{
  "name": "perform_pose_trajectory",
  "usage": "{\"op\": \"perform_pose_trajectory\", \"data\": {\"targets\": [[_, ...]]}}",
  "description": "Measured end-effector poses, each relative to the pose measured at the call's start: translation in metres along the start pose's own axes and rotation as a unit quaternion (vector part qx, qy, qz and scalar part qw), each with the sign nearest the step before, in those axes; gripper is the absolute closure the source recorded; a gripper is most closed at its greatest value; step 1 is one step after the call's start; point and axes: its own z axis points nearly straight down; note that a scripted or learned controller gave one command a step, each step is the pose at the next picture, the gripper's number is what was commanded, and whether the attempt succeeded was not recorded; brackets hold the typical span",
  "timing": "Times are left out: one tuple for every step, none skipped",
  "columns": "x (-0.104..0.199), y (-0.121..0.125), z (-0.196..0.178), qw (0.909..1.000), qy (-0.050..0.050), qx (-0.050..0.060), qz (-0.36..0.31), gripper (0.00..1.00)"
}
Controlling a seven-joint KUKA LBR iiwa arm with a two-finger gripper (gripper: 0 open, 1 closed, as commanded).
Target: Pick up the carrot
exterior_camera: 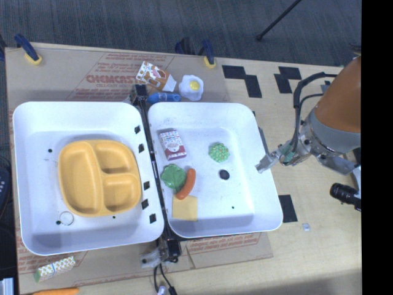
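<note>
Carrot untouched in right bin, gripper parked outside

We saw the carrot (186, 184) lying in the right bin (245, 217), near its left wall. It was a small orange-red piece, tilted, its upper end touching the green leafy item (172, 176) and its lower end just above the yellow cheese slice (185, 208). The gripper (274, 159) sat off the bin's right edge, over the bench (319, 244), well apart from the carrot and holding nothing. We could not tell its finger state.

We judged the carrot a light toy, probably stiff plastic with a smooth rounded skin, so it could roll or slip under a pinch. Best hold looked like across its narrow width at mid-length, jaws set square to its long axis. The green neighbour crowded one side, so a finger could catch it. The red packet (172, 144) and green dotted ball (218, 152) lay clear of that approach.
</note>
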Motion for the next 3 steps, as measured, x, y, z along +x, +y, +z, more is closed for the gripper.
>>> {"op": "perform_pose_trajectory", "data": {"targets": [[0.003, -0.007, -0.009, 0.9753, 0.001, 0.0, -0.221, 1.0], [0.003, -0.008, -0.031, 0.8861, -0.001, -0.001, -0.463, 1.0], [0.004, -0.008, -0.045, 0.8199, -0.001, -0.001, -0.572, 1.0]]}}
